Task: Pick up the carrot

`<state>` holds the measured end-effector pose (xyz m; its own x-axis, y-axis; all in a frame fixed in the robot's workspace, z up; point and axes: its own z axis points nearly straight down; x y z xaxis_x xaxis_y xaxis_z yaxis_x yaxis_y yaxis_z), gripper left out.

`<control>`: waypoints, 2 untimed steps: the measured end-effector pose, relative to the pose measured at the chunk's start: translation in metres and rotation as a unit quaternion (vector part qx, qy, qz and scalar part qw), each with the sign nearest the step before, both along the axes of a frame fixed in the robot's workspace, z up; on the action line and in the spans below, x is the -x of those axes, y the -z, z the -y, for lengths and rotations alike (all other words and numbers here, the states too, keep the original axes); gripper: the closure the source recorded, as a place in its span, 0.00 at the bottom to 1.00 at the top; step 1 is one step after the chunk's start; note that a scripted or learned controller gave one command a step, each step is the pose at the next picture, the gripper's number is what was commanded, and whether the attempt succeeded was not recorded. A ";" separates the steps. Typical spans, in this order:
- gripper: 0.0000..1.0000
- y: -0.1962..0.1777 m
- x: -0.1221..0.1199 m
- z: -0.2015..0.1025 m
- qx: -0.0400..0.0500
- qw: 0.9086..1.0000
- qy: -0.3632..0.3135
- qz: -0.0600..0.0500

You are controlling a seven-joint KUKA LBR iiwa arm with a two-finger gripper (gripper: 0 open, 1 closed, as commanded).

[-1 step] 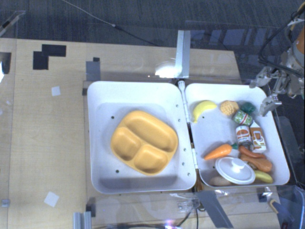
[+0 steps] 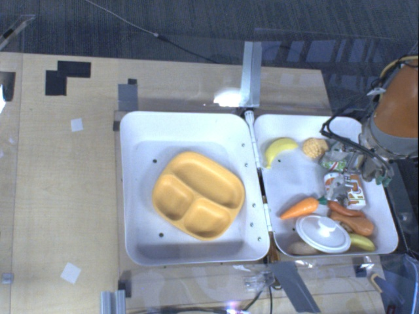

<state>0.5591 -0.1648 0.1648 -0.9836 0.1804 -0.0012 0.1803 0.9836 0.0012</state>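
Observation:
The carrot [image 2: 300, 208], orange with a green stub at its right end, lies in the right bin [image 2: 288, 175], near the middle of that bin's front half. My gripper [image 2: 339, 180] hangs over the right side of the same bin, to the right of the carrot and a little behind it. It is above a small white and orange carton [image 2: 352, 193]. Nothing from the bin is visibly lifted.
Around the carrot lie a white bowl [image 2: 322, 233], brown-orange sausages [image 2: 352, 218], a yellow piece [image 2: 362, 243], a banana [image 2: 280, 150] and a knobbly beige item [image 2: 314, 148]. The left bin [image 2: 141, 241] holds a yellow divided plate [image 2: 198, 193].

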 end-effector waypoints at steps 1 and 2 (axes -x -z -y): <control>0.00 0.068 0.070 -0.061 0.000 1.000 -0.008 0.002; 0.00 0.075 0.024 -0.081 0.001 0.999 -0.036 0.005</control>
